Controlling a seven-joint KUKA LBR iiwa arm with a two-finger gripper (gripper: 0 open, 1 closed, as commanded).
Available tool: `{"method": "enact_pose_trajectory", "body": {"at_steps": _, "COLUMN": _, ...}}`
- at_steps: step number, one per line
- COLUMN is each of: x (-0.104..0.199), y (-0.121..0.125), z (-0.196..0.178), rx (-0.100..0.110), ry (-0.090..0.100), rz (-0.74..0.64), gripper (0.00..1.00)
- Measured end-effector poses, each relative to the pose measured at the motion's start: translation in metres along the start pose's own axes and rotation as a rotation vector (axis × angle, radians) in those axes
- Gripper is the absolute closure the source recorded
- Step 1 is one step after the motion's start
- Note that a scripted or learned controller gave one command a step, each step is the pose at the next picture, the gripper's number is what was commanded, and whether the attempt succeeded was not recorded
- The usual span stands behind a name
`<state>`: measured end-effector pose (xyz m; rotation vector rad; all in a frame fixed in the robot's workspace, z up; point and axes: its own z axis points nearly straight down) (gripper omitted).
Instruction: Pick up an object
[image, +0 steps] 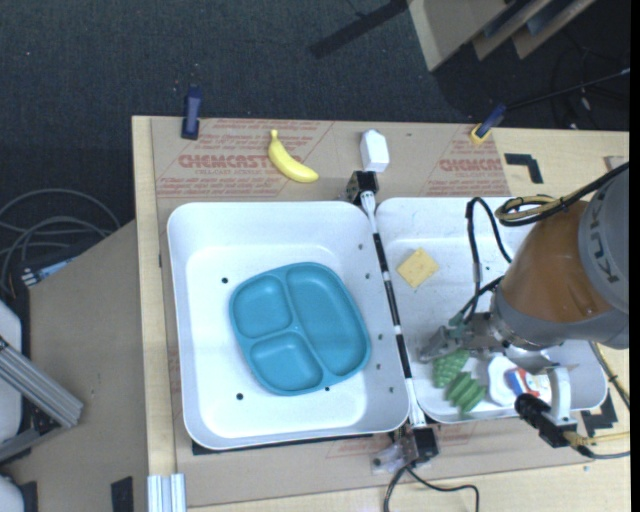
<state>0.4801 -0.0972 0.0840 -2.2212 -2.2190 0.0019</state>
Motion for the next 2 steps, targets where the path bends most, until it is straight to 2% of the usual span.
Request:
{"method": "enact_pose_trajectory", "body": {"at_steps": 1, "x": 0.000, "y": 0.002, "z": -0.011, "rx": -0.006, "ry": -0.001, "rz": 0.000, "gripper": 1.00}}
{"method": "enact_pose_trajectory", "body": {"at_steps": 2, "x": 0.109, "y": 0.061, "z": -0.101, "rx": -0.004, "ry": 0.002, "rz": -0.004, "gripper": 1.00}}
